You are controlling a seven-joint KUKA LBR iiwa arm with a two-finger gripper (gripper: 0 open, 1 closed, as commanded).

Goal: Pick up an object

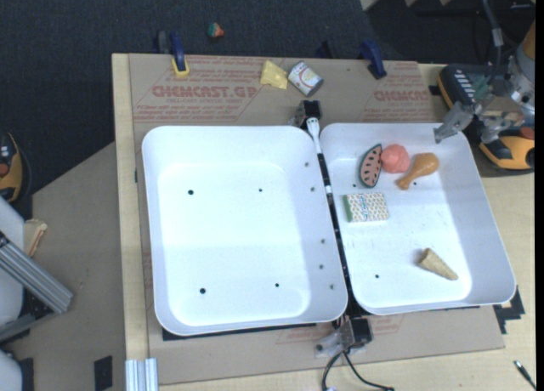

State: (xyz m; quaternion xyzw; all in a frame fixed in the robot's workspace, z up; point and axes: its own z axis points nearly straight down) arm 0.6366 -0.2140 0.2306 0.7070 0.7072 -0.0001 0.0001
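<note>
I see the gripper point(450, 126) hovering at the right bin's point(484, 211) far right corner; whether its fingers are apart, I cannot tell. The watermelon slice point(370, 166), pink ball point(394, 157), drumstick point(417, 168), patterned block point(366, 207) and cone point(438, 264) lie in that bin.

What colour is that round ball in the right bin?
The ball is pink, seen in the camera view.
</note>
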